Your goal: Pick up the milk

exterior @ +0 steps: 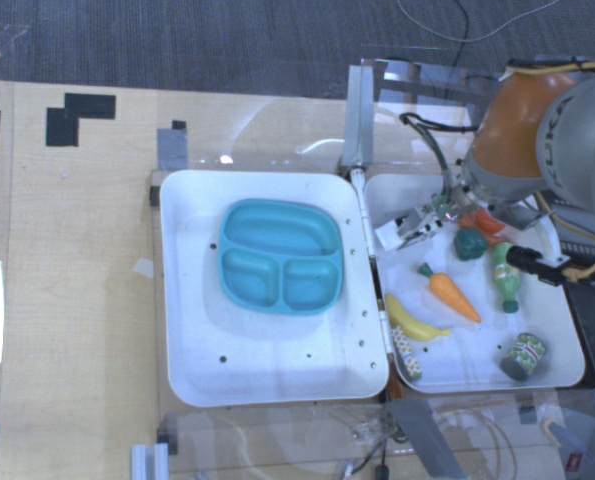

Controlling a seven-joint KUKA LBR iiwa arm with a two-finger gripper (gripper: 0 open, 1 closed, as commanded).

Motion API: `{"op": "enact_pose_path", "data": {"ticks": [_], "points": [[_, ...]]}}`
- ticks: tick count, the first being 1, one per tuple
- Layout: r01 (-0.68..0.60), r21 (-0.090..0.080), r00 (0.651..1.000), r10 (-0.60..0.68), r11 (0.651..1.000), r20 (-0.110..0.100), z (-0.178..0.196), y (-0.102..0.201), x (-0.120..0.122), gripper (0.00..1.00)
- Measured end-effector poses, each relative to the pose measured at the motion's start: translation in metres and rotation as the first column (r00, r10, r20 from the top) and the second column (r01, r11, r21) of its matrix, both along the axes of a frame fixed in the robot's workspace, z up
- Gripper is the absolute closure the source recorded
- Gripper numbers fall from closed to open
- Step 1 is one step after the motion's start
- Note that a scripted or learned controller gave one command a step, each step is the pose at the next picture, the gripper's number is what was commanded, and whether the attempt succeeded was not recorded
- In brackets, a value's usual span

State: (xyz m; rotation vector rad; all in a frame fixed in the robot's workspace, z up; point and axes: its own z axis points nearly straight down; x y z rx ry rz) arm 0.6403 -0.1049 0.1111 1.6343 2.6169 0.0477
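Cylindrical grey can (523, 356) near smooth orange carrot (453, 297).

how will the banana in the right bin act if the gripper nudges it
The banana lies flat on its curved side, so it would probably slide or pivot rather than roll. It looks like a small glossy toy, likely light and a bit slippery. It lies close to the bin wall, so a push leftward would likely jam it there.
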Motion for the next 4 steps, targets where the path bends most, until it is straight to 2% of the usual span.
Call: {"op": "enact_pose_path", "data": {"ticks": [1, 2, 3, 4], "points": [[0.002, -0.008, 1.0, -0.002, 1.0, 0.011, 0.014, -0.004, 0.003, 1.0], [0.003, -0.009, 1.0, -0.003, 1.0, 0.014, 0.015, -0.005, 0.004, 0.0], [0.301, 0.004, 0.952, -0.3, 0.954, -0.064, 0.114, 0.041, -0.045, 0.0], [0.237, 0.003, 0.97, -0.236, 0.972, -0.065, 0.071, 0.067, -0.019, 0.0]]}}
